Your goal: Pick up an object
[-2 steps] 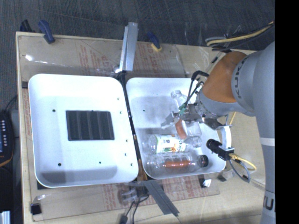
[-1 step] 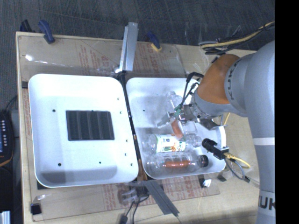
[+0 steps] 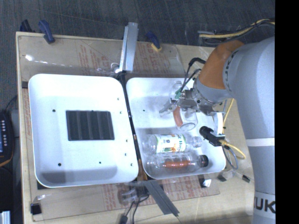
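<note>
- Surface [image 3: 70,197]: pale wooden board under a clear plastic sheet, blue clamps [image 3: 46,31] on its far edge; dark carpet floor [image 3: 140,8] beyond.
- Left bin [image 3: 46,97]: smooth white plastic, rounded corners, with a dark ribbed rectangular panel [image 3: 90,125] in its floor.
- Right bin [image 3: 145,101]: holds a clear plastic bottle with a green-white label [image 3: 170,143] and, nearer the front wall, a second clear bottle [image 3: 175,162] with reddish contents and a dark cap.
- Pincer [image 3: 180,107]: low over the right bin's far half, beside an orange-red oblong piece [image 3: 178,117]; grip state cannot be told.
</note>
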Tool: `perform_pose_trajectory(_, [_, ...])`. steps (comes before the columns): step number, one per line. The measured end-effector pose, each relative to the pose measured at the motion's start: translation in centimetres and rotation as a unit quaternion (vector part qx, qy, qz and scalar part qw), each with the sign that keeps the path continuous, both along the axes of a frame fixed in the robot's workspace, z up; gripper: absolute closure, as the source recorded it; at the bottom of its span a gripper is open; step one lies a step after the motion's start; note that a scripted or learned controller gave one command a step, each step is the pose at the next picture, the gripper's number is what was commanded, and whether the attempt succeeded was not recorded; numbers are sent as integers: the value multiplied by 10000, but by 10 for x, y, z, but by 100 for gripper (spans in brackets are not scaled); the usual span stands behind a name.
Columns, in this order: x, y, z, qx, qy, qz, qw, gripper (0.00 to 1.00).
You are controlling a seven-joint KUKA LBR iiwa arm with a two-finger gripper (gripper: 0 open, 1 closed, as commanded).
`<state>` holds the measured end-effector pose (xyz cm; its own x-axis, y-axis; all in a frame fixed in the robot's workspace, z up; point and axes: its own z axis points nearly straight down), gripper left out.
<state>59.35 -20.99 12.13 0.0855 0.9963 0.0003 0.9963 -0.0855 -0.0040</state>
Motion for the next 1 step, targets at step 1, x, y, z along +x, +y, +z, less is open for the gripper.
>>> perform_pose_trajectory(1, [21,10,-30,0,-9,383,9993,0])
